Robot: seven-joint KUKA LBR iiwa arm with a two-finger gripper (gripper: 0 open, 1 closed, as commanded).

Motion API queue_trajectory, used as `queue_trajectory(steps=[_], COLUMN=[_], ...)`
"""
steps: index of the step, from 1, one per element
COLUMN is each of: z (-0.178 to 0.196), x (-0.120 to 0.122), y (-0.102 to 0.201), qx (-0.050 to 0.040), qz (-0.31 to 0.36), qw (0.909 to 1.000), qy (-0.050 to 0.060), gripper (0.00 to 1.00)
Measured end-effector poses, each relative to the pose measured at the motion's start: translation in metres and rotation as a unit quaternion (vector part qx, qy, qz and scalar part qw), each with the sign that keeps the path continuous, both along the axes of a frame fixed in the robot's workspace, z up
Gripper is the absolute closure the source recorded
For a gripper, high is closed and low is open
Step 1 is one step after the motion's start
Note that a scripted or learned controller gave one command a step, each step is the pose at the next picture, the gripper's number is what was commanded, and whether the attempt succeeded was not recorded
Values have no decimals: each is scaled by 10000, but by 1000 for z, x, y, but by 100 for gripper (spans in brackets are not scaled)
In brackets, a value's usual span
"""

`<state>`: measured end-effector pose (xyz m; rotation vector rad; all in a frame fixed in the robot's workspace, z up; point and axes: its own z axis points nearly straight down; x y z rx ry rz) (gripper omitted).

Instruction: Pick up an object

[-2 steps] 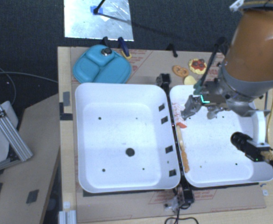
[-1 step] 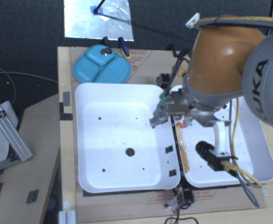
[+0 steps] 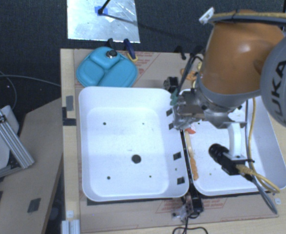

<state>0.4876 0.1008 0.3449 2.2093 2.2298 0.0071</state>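
Camera view, looking down on the bench. The grey arm with its orange band (image 3: pixel 233 52) reaches in from the right and covers much of the right shallow white bin (image 3: pixel 211 177). Its gripper (image 3: pixel 182 122) hangs over the ridge where the two bins meet; whether the claw is released or clenched cannot be told.

Candidate objects: a small orange-red piece (image 3: pixel 189 129) lies just below the gripper, inside the right bin against its left wall. A thin orange-brown strip (image 3: pixel 193 164) runs along the same wall, nearer the camera. A small dark round disc (image 3: pixel 136 158) sits near the middle of the left shallow white bin (image 3: pixel 123 145), well apart from the gripper.

Surroundings: a light-blue moulded plastic tray (image 3: pixel 106 68) rests on the brown cardboard base (image 3: pixel 150 62) just behind the left bin's far rim. A crinkled silver foil sheet (image 3: pixel 101 13) lies farther back. A slanted aluminium frame (image 3: pixel 9 140) stands off the bench's left side.

Clearance: the left bin's floor is broad and open around the disc. The two orange items lie tight to a bin wall, under the arm's bulk.
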Motion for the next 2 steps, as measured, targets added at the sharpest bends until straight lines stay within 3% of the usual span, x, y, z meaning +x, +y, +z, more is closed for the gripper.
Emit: queue_trajectory(steps=[1, 2], z=[48, 45], x=[0, -1], y=[-40, -37], qx=[-4, -4], qz=[-60, -31], qw=[10000, 10000], qy=[-13, 9], gripper=[100, 0])
